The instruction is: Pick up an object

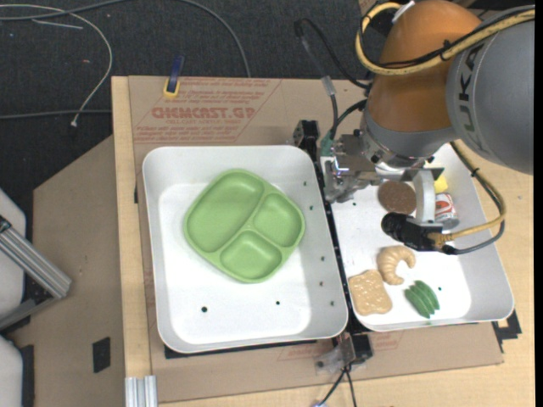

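Two bins are seen. One green plate (pixel 244 225) lies in the left bin (pixel 170 312) — open floor all round it. In the right bin (pixel 484 295) — one croissant (pixel 395 261), one cracker (pixel 371 292), one green leaf (pixel 422 298), a brown disc (pixel 396 197), clustered near the front edge. The gripper (pixel 399 185) is hidden under the arm.

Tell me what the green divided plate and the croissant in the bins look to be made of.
The green divided plate looks like moulded plastic: one even pale green, smooth matte surface, rounded compartment ridges. The croissant is probably a plastic or rubber toy, going by its uniform tan colour and slight sheen, though the view is too coarse to rule out real pastry. Both lie in smooth white bins, likely plastic.
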Robot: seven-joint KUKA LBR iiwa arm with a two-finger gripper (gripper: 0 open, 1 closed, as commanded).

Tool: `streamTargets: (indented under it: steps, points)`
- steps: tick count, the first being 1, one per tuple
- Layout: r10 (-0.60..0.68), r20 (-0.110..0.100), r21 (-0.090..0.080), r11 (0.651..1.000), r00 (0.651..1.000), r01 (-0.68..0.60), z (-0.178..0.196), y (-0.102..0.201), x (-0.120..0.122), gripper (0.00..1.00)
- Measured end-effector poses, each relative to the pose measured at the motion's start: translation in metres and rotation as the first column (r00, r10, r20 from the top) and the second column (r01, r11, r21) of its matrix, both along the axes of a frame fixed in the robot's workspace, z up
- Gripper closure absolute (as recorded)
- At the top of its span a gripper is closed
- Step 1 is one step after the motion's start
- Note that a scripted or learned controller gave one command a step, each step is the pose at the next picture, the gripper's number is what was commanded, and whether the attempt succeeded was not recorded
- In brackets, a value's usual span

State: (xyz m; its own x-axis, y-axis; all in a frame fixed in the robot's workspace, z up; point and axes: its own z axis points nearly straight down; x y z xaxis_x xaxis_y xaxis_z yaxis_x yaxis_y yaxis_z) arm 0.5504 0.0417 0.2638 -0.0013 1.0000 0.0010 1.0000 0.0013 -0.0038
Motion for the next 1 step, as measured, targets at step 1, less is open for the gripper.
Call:
streamTargets:
  steps: [1]
  points:
    - [0.002,-0.001,0.001,1.0,1.0,-0.002,-0.0172,0.0399,-0.0127,1.0]
